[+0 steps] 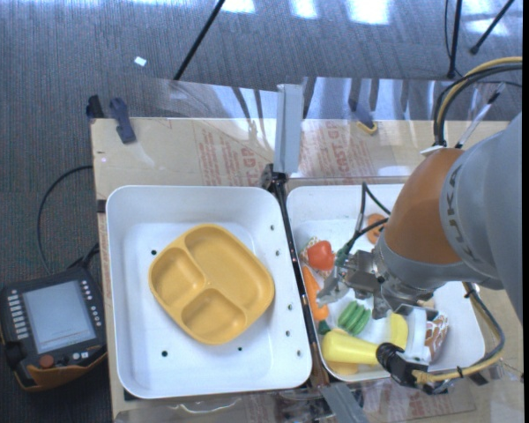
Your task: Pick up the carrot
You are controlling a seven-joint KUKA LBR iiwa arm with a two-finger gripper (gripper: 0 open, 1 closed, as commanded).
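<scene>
Right bin [335, 203]: carrot [314, 293] beside tomato [320, 255].

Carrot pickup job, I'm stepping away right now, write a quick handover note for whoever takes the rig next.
Tool: low over the right bin, beside the carrot; whether it is open or shut cannot be told from this view.
Carrot: lying in the right bin along its left wall, just below the tomato, not lifted.
Nearby in that bin: green vegetable, yellow piece.
Left bin: holds the yellow divided plate.
Done: arm brought over the carrot.
Left: grip the carrot and lift it; no hold is visible yet.
</scene>
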